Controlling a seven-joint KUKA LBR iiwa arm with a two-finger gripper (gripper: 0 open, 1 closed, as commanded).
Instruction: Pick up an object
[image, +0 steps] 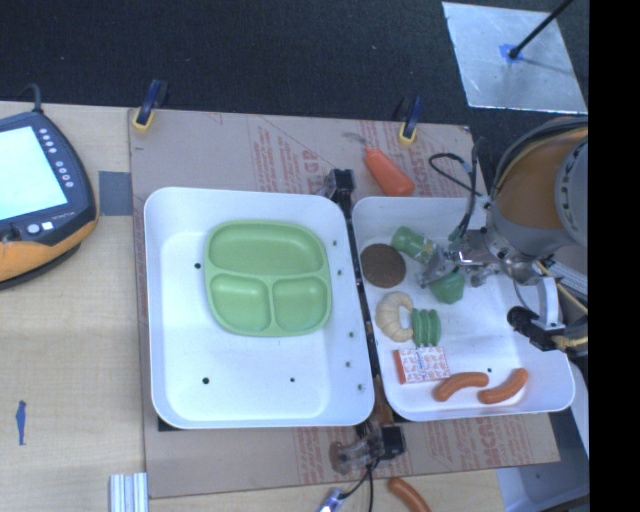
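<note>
My gripper (446, 266) is low over the upper middle of the right bin (548, 400), with the grey arm and its orange band (535, 185) behind it at the right. Directly under its tip lies a green cup-like piece (449, 289), touching or nearly touching it. Another green piece (409, 241) lies just left of the tip. A brown round cookie (382, 265), a pale ring-shaped pastry (395, 315), a green ridged piece (427, 327), a red-and-white packet (421, 364) and two sausages (460, 385) (504, 386) lie in the same bin.
The left bin (180, 390) holds a green divided plate (268, 277). An orange carrot (388, 172) lies on the cardboard behind the right bin, and another sausage (410, 493) in front of it. A teach pendant (40, 195) rests at the far left. Cables (455, 175) hang near the arm.
</note>
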